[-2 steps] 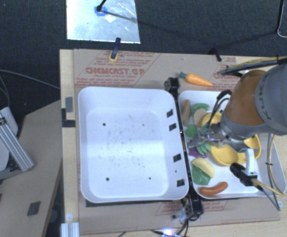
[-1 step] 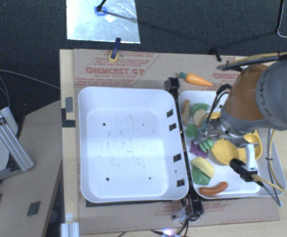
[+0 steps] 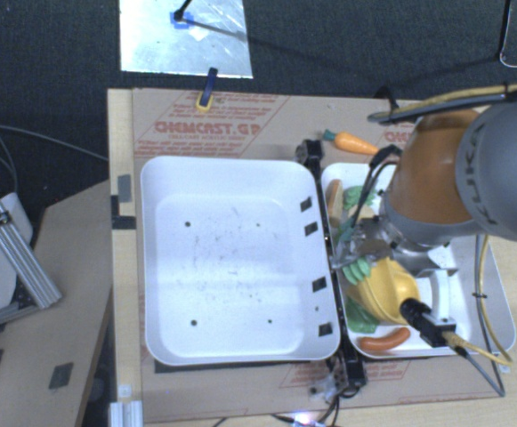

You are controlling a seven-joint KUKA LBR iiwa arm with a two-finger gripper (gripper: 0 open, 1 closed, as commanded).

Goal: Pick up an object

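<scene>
Red-orange sausage-shaped toy point(image 3: 384, 339) lies nearest, at the near end of the right white plastic bin point(image 3: 504, 327), just inside its rim. Just behind it is a yellow rounded plastic toy point(image 3: 388, 294), touching green leafy plastic pieces point(image 3: 359, 314) on its left, which sit against the bin wall. At the far end of the same bin, a tan oblong toy point(image 3: 335, 201) lies along the left wall, with a green leaf-shaped piece point(image 3: 358, 197) just beside it. Everything pickable sits in this bin, packed along its left half.

Left white plastic bin point(image 3: 231, 256): faint scuffs and a few dark specks on its floor. Black clips point(image 3: 311, 229) run down the seam between the two bins.

Orange toy carrot point(image 3: 353, 142) with a green top lies outside, on the printed cardboard sheet point(image 3: 205, 123) over the worktop point(image 3: 119, 145), just past the right bin's far rim. A small blue-and-yellow tool point(image 3: 207, 90) sits on the cardboard's far edge. A crinkled silver foil sheet point(image 3: 185, 25) lies on the dark floor point(image 3: 44, 60) beyond.

Grey arm with orange band point(image 3: 432, 176) comes in from the right and covers most of the right bin, wrist pointing down and left. Hand point(image 3: 356, 252) is low over the bin's left side, at the yellow toy's upper-left edge, near the green pieces. The wrist blocks the view, so I can't tell whether the hand is spread or pressed together.
</scene>
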